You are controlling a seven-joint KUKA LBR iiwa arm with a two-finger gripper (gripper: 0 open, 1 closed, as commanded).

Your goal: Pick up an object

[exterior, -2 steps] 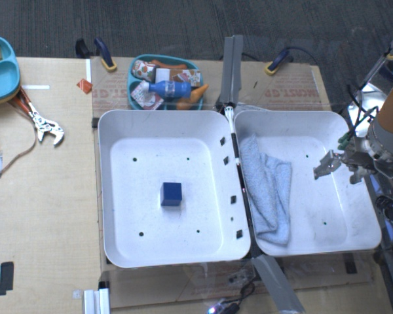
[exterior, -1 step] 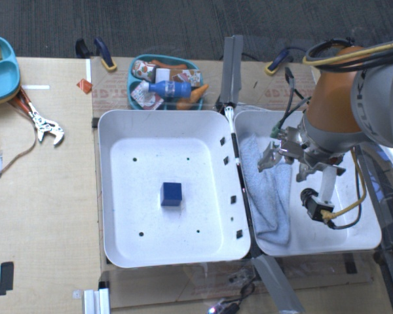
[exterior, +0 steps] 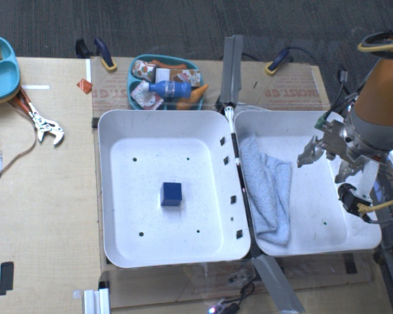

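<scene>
Cube (exterior: 171, 193) sits in left bin (exterior: 118, 136); towel (exterior: 267, 188) in right bin (exterior: 327, 237).

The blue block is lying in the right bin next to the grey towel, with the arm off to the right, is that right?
Not quite. The camera view shows the blue block alone in the left bin, not the right one. The grey towel lies in the right bin, and the arm does reach in from the right.

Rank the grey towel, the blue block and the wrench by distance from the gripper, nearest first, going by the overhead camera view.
From the gripper, over the right bin:
1. Grey towel, right bin's left side.
2. Blue block, middle of the left bin.
3. Wrench, on the bench far left.
</scene>
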